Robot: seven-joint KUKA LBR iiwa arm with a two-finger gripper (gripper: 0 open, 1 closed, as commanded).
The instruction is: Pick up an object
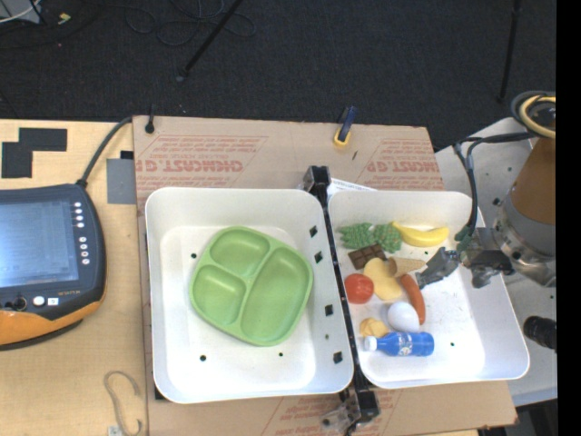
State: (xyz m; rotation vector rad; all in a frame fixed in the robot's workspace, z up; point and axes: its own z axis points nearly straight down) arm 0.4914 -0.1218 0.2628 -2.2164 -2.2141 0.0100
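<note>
The right bin [495,339] holds several toy foods in its left half: a yellow banana [423,234], green leafy pieces [370,236], a brown piece [362,256], a red tomato [359,288], a pale yellow fruit [387,282], an orange carrot [414,298], a white egg [402,315] and a blue bottle [405,342] lying on its side. My gripper [458,272] hangs over the bin's right half, just right of the carrot and below the banana. Its fingers stand apart with nothing between them.
A green divided plate [252,284] lies in the left bin [156,243]. A teach pendant [41,252] rests on the bench at far left. A blue and yellow clamp [344,127] sits on the cardboard's back edge.
</note>
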